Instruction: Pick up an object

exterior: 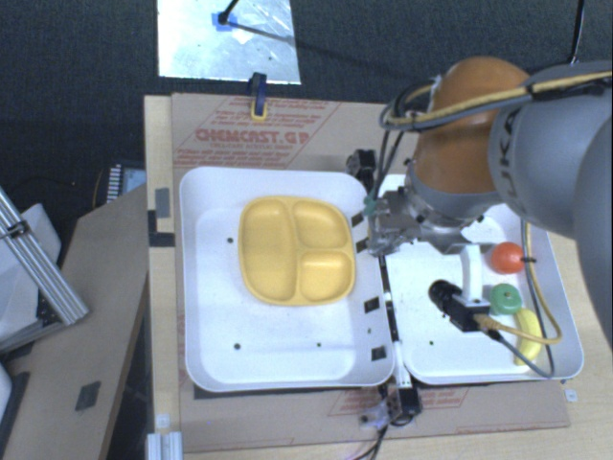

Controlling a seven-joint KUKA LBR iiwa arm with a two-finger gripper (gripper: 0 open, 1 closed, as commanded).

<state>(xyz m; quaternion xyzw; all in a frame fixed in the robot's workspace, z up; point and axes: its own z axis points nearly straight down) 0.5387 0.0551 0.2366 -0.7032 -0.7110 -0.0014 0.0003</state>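
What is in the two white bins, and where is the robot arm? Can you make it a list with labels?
left bin: one yellow plate with three compartments
right bin: orange ball, green round piece, long yellow piece, all near its right side
arm: reaches in from the right, over the right bin
gripper: at the seam between the bins, beside the plate's right edge
picked up: nothing seen held

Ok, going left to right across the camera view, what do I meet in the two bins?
Yellow divided plate → gripper → orange ball → yellow piece. The green piece sits directly below the ball, so its place is unclear.
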